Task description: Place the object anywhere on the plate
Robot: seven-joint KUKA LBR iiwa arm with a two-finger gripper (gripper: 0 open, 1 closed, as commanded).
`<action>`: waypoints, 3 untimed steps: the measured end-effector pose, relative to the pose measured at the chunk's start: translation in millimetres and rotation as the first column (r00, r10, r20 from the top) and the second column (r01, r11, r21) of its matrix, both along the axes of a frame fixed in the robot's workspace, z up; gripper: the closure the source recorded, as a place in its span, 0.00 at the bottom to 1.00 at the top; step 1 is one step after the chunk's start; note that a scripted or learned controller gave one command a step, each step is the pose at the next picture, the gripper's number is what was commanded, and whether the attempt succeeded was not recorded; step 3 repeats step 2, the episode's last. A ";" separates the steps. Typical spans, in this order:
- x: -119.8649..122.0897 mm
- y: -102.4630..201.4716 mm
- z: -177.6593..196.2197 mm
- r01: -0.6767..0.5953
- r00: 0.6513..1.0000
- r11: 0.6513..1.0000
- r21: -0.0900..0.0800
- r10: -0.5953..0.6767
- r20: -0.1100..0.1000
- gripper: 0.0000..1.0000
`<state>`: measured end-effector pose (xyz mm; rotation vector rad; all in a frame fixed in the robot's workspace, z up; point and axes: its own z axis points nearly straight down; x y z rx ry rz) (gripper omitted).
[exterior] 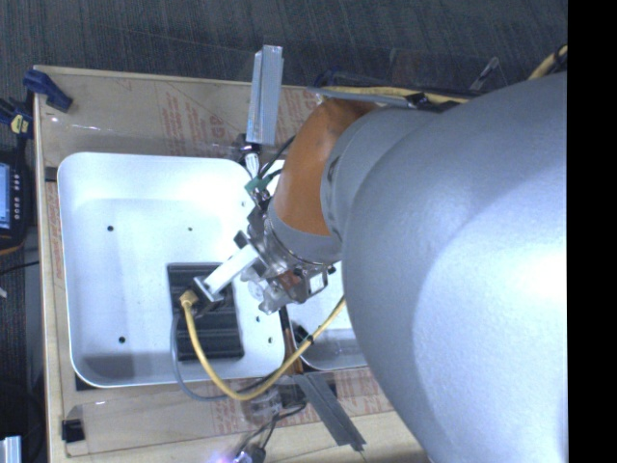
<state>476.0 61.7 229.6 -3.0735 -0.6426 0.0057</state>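
I'm guessing the object is hiding beneath the wrist; I cannot place it, nor the plate. The gripper [275, 292] is hanging low over the left bin's [66, 258] right edge, and I cannot tell whether it's wide or closed. I'm reading this as the grasping step, with the next move calling for a confirmed hold before lifting.

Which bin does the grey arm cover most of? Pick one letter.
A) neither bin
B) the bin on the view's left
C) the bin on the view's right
C: the grey arm hides the right-hand bin but for a corner, while the left-hand bin lies mostly in view.
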 end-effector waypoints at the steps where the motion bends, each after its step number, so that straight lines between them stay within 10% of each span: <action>1: 68.9 70.9 17.2 -0.039 0.999 0.999 -0.001 0.039 0.001 1.00; 2: 36.5 157.1 37.1 -0.230 0.973 0.973 -0.002 0.230 0.004 1.00; 3: 36.5 157.1 37.1 -0.230 0.973 0.973 -0.002 0.230 0.004 1.00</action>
